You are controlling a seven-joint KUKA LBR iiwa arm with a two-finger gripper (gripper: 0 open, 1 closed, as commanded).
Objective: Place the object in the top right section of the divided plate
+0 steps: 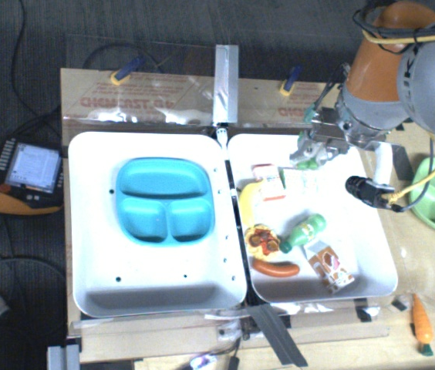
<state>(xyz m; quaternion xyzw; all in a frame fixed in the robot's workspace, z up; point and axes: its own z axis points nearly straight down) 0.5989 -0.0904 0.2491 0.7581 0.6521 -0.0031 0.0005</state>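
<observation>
The gripper (310, 154) is positioned over the right bin's (379, 230) upper edge; the jaws' state cannot be told. The blue divided plate (163, 199) is located in the left bin (94, 276). A green bottle (304, 232) lies in the right bin.

A blue divided plate (163, 200) sits in the left bin (94, 284); the gripper (310, 154) hangs over the right bin (379, 268).

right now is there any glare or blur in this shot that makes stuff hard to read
In the camera view, glare washes the clear plastic sheet behind the bins, and the white right bin is bright enough to flatten pale packets. The claw looks soft and cluttered, so its state is unreadable. The blue divided plate is evenly lit and sharp.
</observation>
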